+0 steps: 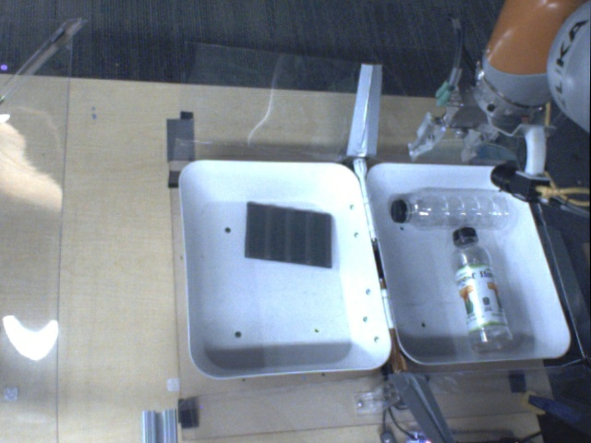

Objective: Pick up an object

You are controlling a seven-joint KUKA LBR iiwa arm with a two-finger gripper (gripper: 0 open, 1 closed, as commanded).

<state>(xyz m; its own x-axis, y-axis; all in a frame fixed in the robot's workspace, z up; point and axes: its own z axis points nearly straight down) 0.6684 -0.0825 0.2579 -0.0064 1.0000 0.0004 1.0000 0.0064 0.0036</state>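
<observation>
Two white bins sit side by side on the pale wooden bench (102, 275). The left bin (199, 340) holds a dark, flat ribbed pad (288, 235), lying a little above the middle of the floor, well apart from every wall. The right bin (545, 340) holds two bottles. A clear bottle (457, 210) lies on its side along the far wall, its black cap pointing toward the wall next to the left bin. A second bottle (480, 289), with a dark cap and a printed label, lies lengthwise down the middle of that bin, cap toward the far side; its cap comes just beside the clear bottle's belly, and I can't tell whether they touch. The arm (536, 40) comes in from the right, its orange band high at the corner, and the hand (443, 135) hangs over the bench just beyond the far rim of the right bin, above and apart from the clear bottle. Nothing sits between its pale fingers, and whether they are spread or closed I cannot tell. A metal upright (366, 109) stands just behind the gap between the bins, to the left of the hand. A black part with a white tube (528, 160) juts over the right bin's far right corner, near the clear bottle's base.
</observation>
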